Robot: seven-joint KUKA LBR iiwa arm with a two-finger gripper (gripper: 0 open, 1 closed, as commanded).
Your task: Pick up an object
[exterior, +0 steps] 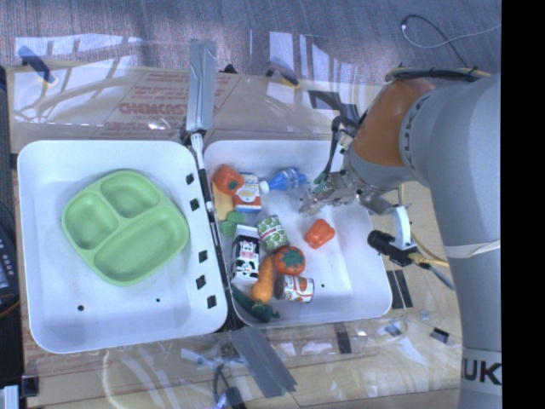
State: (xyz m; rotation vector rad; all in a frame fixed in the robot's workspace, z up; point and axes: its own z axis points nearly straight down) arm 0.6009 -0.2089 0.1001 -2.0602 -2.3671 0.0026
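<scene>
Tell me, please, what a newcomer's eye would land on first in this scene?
Probably the big grey arm with its orange band, reaching in from the right over the right bin. Next, the green divided plate lying alone in the left bin. Then the heap of toy food crowded along the right bin's left side.

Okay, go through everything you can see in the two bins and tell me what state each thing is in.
Green divided plate: flat in the left bin, nothing on it.
Orange block: loose in the right bin, apart from the pile.
Blue bottle: lying on its side.
Carrot: lying in the pile.
Gripper: above the right bin.
</scene>
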